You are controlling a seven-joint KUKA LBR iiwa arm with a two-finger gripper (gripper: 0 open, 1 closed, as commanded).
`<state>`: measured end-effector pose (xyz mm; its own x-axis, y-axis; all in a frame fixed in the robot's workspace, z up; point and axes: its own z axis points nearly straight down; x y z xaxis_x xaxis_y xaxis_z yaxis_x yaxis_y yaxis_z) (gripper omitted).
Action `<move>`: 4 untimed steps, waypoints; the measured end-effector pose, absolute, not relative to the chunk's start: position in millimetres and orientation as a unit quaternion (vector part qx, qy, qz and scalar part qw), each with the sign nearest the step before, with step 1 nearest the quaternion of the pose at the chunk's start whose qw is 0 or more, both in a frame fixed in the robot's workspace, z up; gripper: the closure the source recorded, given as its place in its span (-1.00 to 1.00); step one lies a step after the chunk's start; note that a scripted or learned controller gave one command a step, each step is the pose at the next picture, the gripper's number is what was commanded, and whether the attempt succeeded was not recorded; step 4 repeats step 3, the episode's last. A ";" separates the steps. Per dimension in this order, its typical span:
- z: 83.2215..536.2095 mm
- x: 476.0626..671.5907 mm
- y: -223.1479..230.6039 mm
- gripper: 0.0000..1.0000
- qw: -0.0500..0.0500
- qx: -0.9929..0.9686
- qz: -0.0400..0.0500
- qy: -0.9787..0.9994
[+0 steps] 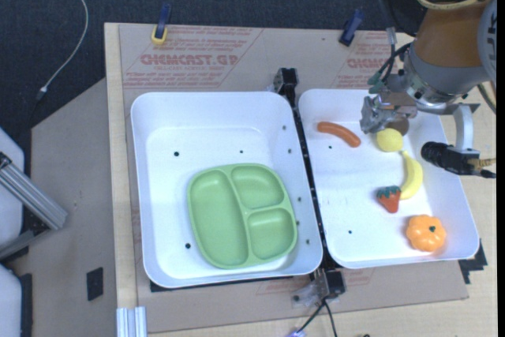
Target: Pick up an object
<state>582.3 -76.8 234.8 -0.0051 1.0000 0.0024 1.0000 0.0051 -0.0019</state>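
Yellow lemon (389, 140) lies just under the pincer (384, 121), upper right of frame; its grip can't be told.

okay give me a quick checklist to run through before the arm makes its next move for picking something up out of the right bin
1. Gripper over the right bin: ok, it sits above the bin's far part.
2. Target near the gripper: ok, the lemon lies just beside it, and the sausage to its left.
3. Anything already between the fingers: cannot tell, the wrist hides them.
4. Crowding around the lemon: not ok, the banana lies close against it, so a grasp may nudge both.
5. Other items apart from the gripper: ok, the strawberry and the orange pumpkin lie nearer the front.
6. Left bin: ok, the green divided plate lies there, away from the arm.
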 end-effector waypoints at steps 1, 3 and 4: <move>240.2 583.9 -26.8 1.00 0.001 -0.705 -0.001 -0.709; 234.7 603.4 85.2 1.00 -0.001 -0.705 -0.002 -0.709; 234.7 603.4 85.2 1.00 -0.001 -0.705 -0.002 -0.709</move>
